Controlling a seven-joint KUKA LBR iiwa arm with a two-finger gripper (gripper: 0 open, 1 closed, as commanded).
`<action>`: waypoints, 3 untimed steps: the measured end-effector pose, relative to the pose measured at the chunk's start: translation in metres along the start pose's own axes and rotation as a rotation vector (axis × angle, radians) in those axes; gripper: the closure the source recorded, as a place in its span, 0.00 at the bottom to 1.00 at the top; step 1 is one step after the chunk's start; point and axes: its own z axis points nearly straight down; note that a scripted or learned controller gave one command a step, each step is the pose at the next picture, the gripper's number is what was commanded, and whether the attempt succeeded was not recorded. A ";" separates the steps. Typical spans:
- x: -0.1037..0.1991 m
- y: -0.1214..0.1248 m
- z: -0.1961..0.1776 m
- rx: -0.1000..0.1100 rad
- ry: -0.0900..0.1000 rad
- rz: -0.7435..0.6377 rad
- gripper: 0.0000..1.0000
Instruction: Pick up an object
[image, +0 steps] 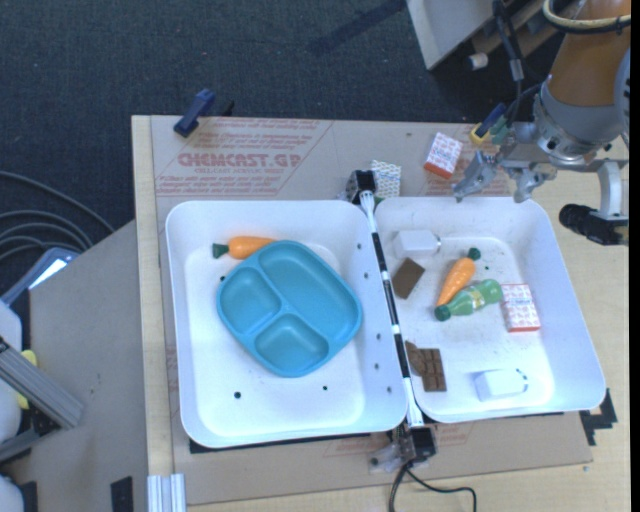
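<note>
Two white bins: left bin (190, 370) holds a glossy blue divided plate (288, 306); right bin (560, 290) holds my likeliest target, a tapered plastic carrot (458, 279), mid-bin. Approach step, I judge: claw (497, 180) open, empty, above the far rim; next, descend over it

Dark carpet (90, 70) is lying around a brown bench (250, 160); black cables (40, 215) are curling at left; even light is falling.
</note>
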 end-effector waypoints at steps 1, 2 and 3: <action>-0.011 -0.045 0.113 0.000 0.000 0.001 0.00; 0.017 -0.069 0.157 0.001 0.001 -0.001 0.00; 0.017 -0.069 0.146 0.000 0.001 0.000 1.00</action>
